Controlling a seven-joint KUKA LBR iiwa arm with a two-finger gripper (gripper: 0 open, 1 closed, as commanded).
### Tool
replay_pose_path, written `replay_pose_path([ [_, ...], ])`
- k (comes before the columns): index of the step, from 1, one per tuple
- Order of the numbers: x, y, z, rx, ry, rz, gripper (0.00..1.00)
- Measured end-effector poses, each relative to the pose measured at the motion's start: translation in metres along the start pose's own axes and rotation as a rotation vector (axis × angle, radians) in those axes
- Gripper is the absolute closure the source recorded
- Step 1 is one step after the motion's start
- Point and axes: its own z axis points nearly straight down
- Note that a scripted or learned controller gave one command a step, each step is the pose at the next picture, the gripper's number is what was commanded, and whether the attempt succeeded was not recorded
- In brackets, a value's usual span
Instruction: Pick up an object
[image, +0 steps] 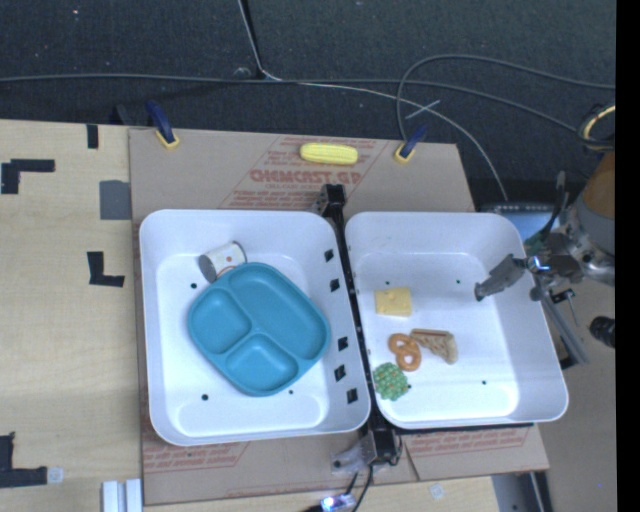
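Your gripper sits over the right bin's far right side, above bare floor; whether it is spread or closed, you cannot tell. Below and left of it lie a yellow block, a pretzel, a brown wedge touching it, and a green lump. The left bin holds a blue tray and a small cup.

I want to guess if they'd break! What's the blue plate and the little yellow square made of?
Blue plate: probably hard plastic, since it looks smooth, even-coloured and moulded into compartments. Yellow square: perhaps toy cheese in plastic or foam, matte and flat; too small to be sure.
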Motion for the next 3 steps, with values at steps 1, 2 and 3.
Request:
replay_pose_path([
  [1, 0.0, 0.003, -0.007, -0.012, -0.003, -0.004, 0.0],
  [2, 0.005, 0.0, 0.057, -0.006, -0.001, -0.004, 0.0],
  [3, 0.009, -0.007, 0.119, -0.005, -0.001, -0.004, 0.0],
])
